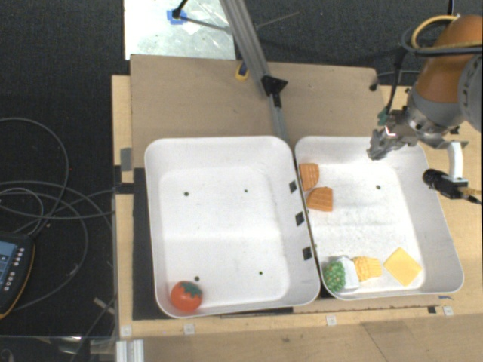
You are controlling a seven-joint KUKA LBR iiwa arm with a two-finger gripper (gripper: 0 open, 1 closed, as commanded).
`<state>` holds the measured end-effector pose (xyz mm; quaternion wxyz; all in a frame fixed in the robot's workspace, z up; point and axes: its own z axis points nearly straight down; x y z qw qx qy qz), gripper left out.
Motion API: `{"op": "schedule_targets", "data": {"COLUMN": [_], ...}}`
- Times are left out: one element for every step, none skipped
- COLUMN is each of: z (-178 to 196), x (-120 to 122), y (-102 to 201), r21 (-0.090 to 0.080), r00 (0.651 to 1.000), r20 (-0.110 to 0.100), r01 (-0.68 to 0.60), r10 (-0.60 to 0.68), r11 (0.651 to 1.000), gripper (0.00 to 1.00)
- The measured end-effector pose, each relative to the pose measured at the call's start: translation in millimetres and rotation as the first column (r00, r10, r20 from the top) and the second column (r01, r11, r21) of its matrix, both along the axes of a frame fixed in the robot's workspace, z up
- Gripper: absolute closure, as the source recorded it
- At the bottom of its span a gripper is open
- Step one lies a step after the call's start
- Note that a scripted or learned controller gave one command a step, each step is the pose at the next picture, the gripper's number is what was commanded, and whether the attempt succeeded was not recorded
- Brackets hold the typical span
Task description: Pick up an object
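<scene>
- We read this as the approach step: our gripper hangs over the far right corner of the right bin, with nothing seen between its tips.
- Whether the tool is spread or pressed together, we cannot tell; it is small and blurred from this slant.
- The task names no one thing, so any toy will do. In the right bin we see two orange wafer-like pieces and against the left wall, and along the near edge a green piece, a corn piece and a yellow cheese slice.
- A tomato sits alone in the near left corner of the left bin, well apart from the arm.
- We judge the two orange pieces the nearest candidates; they lie close to the wall, which may crowd one side of a grasp.
- Our next move calls for choosing a target, travelling over it, then descending squarely around it.
</scene>
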<state>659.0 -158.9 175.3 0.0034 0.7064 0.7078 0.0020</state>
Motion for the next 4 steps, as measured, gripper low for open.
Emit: {"op": "schedule_targets", "data": {"z": [45,58,67,56], "x": [2,-1,-6,-9], "y": [0,56,116,167], "r21": [0.0,0.004,0.004,0.004], "r00": [1.0,1.0,1.0,1.0], "r20": [0.0,-0.004,-0.004,-0.007], "r01": [-0.002,-0.009,-0.01,-0.009], "r10": [0.002,0.009,0.01,0.009], "r11": [1.0,1.0,1.0,1.0], "gripper": [1.0,1.0,1.0,1.0]}}
